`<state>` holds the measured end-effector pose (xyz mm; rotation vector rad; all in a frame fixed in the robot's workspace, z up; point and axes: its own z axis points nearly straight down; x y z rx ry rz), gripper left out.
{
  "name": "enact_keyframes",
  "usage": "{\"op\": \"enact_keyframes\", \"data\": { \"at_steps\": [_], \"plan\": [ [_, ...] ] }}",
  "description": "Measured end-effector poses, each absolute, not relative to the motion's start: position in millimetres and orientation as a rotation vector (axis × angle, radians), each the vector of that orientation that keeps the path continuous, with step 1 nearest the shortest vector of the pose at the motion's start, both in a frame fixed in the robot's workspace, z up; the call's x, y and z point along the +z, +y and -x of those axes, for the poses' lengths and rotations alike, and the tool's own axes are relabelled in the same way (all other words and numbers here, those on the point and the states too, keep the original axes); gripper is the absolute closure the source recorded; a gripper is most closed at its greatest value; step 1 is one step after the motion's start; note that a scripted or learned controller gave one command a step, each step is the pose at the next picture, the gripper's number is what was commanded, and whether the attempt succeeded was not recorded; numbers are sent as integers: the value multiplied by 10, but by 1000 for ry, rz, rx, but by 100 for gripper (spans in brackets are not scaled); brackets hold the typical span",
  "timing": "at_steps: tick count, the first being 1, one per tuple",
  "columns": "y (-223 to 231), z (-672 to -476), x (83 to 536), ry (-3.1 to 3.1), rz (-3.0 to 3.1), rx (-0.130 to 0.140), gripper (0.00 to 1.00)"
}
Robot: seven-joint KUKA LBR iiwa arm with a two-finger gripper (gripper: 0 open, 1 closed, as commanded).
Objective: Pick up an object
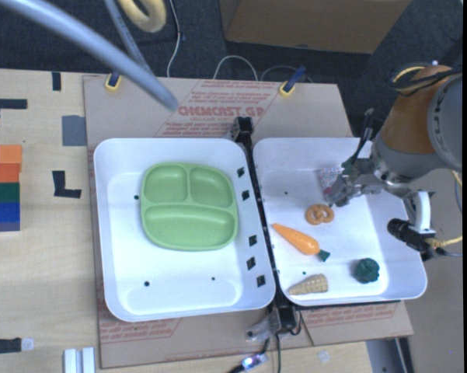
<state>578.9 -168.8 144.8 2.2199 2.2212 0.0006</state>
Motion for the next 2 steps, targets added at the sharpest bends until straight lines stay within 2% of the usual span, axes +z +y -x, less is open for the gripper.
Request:
{"op": "enact_keyframes", "data": {
  "at_steps": [2],
  "plan": [
    [-1748,-5820,2328,2220,-2217,2,100]
  ]
}}
